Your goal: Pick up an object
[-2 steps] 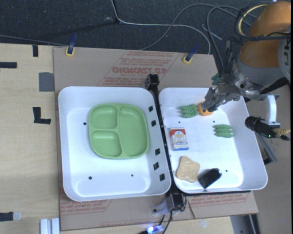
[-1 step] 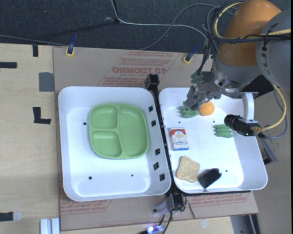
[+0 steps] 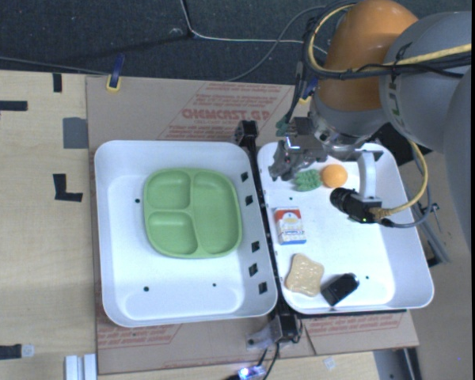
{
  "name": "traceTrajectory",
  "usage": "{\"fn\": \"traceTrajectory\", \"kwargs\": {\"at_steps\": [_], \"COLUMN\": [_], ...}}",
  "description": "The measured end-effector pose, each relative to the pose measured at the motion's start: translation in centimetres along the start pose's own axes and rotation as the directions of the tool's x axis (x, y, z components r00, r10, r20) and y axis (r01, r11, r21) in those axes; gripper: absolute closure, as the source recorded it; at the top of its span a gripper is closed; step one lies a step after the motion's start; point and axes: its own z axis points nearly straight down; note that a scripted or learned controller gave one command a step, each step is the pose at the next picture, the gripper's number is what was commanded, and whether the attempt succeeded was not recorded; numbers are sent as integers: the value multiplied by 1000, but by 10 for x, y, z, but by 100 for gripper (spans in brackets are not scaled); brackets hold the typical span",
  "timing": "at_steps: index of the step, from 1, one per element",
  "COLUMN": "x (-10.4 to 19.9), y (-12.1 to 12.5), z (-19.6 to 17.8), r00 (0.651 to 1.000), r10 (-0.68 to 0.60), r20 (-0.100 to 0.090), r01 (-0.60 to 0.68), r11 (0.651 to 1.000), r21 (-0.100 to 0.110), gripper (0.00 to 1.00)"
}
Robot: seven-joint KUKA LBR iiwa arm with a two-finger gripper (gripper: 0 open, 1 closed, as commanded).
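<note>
In the right bin [image 3: 396, 267] lie a green broccoli-like piece [image 3: 307, 181], an orange ball [image 3: 334, 175], a small red and white carton [image 3: 289, 225], a slice of toast [image 3: 304, 275] and a black object [image 3: 340, 288]. My gripper [image 3: 289, 165] hangs at the far left corner of this bin, just left of the green piece and close above it. The arm's orange wrist band [image 3: 364, 50] rises behind it.
The left bin [image 3: 119, 212] holds a green divided plate [image 3: 193, 213]. Black clips line the seam between the bins [image 3: 253, 212]. A black cable and fitting [image 3: 356, 204] hang from the arm over the right bin. Cardboard lies under both bins.
</note>
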Motion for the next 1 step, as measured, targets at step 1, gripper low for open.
{"fn": "traceTrajectory", "kwargs": {"at_steps": [1], "x": [56], "y": [-1], "z": [31], "r00": [1000], "r10": [0], "r20": [0], "r01": [0], "r11": [1000], "r21": [3], "gripper": [100]}}
